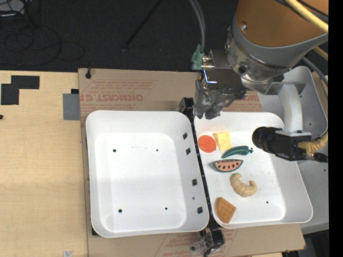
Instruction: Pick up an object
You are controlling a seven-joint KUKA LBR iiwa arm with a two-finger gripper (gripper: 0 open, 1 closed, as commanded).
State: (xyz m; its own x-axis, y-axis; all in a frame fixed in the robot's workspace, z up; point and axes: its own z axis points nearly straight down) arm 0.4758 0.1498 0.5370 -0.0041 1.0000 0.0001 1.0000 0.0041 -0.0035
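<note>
The claw (210,110) hangs over the right bin's (292,210) far left corner; its spread cannot be told. Crowded toys (222,142) could be nudged aside or missed.

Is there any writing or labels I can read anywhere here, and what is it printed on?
Red print on the cardboard sheet behind the bins: upside down, too blurred to read with certainty.
More red print on the cardboard at the front edge: too small to read.
No readable text on the toys or bins.
</note>
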